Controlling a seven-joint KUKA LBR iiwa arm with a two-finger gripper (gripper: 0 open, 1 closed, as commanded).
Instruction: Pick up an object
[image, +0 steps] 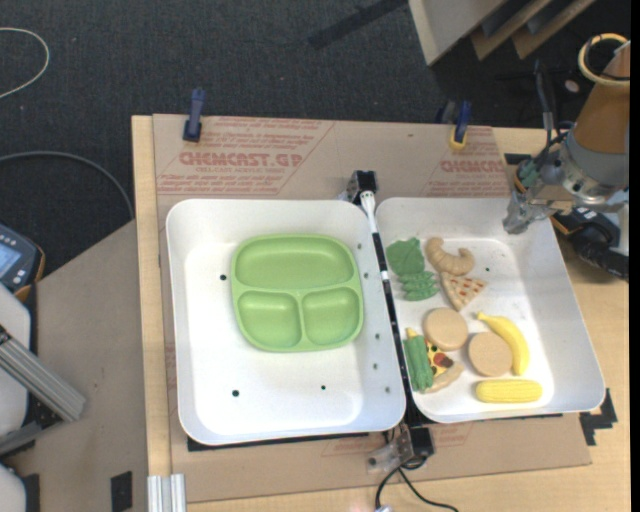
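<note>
At the left of the frame sits the left bin (190, 330), holding a green three-part plate (297, 291) near its middle. Just right of the seam, the right bin (565, 300) holds the toy food: lettuce (408, 262) at its upper left, a green pepper (417, 362) below it along the left wall, a slice of pizza (443, 366) just beside that. Further right lie a croissant (450, 258), a waffle wedge (464, 290), two round buns (445, 327) (489, 353), a banana (507, 340) and, lowest, a corn cob (508, 391). At the upper right, the gripper (518, 217) hangs over the right bin's upper right corner, well apart from the food; whether it is spread or pressed together I cannot tell.
</note>
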